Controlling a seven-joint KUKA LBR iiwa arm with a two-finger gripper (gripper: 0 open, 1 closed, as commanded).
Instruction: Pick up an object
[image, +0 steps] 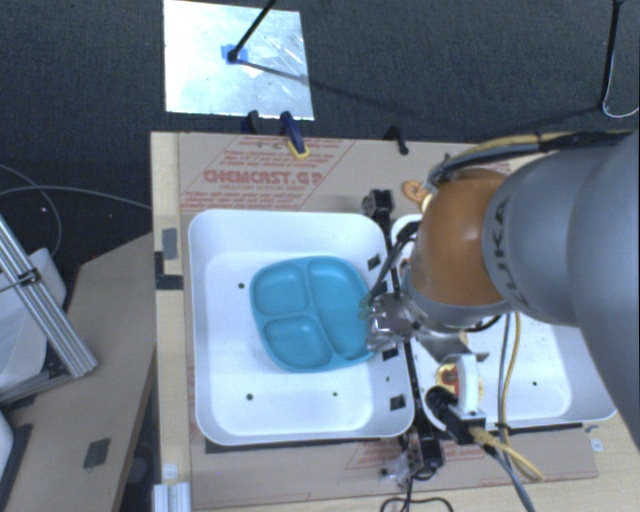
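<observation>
Claw (380, 325): mine, positioned low at the right edge of the blue plate, over the inner wall of the left bin; from above, my own wrist hides the tips, so whether it is released or clenched I cannot tell. Blue plate (305, 312): one, sectioned into three shallow compartments, lying flat and slightly turned in the middle of the left bin, its right rim reaching under or against the claw. Left bin (225, 400): white, shallow, with rounded corners and a few small dark dots on its floor. Right bin (545, 395): white, set just beside the left one, much of it covered by my arm. Arm (560, 240): grey, with an orange band (455, 235) above the wrist, entering from the right. Cables (500, 445): yellow and black, hanging from the wrist over the near edge of the right bin. Worktop (265, 175): a brown board with red lettering, carrying both bins. Clamp (293, 135): blue and yellow, at the far edge of the board. Shiny square sheet (238, 55): lying beyond the board on the dark floor.
</observation>
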